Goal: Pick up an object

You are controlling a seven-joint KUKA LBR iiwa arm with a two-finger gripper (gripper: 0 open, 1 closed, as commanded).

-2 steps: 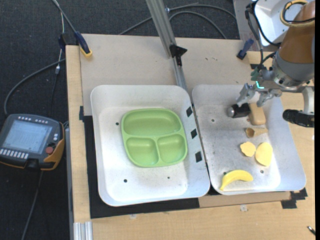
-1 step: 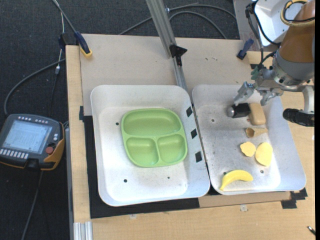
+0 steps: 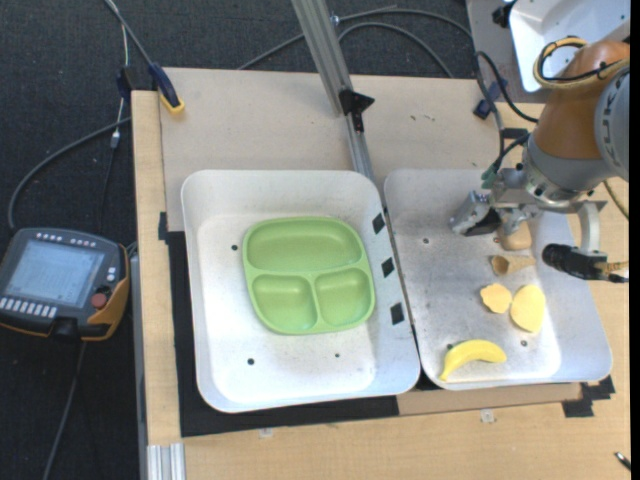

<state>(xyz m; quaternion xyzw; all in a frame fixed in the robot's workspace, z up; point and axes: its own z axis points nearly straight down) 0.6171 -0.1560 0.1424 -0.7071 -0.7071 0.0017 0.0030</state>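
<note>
green divided tray [image 3: 307, 274] in left bin [image 3: 215, 368], banana [image 3: 473, 355] and yellow pieces [image 3: 515, 304] in right bin [image 3: 440, 288], hand [image 3: 487, 218] low over right bin's far side, pendant [image 3: 60, 283] left of counter [image 3: 250, 118]

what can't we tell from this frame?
- Gripper: finger state unreadable in the camera view, too small and seen from above.
- Tan piece: partly covered by the gripper, shape unclear.
- Arm: cut off by the right edge.
- Teach pendant screen: too small to read.

1. A grey teach pendant [image 3: 55, 283] is seen left of the bench, on dark carpet.
2. A metal post [image 3: 325, 43] is set slanting above the bins.
3. A blue-and-yellow clamp [image 3: 166, 90] is fixed at the bench's far-left corner.
</note>
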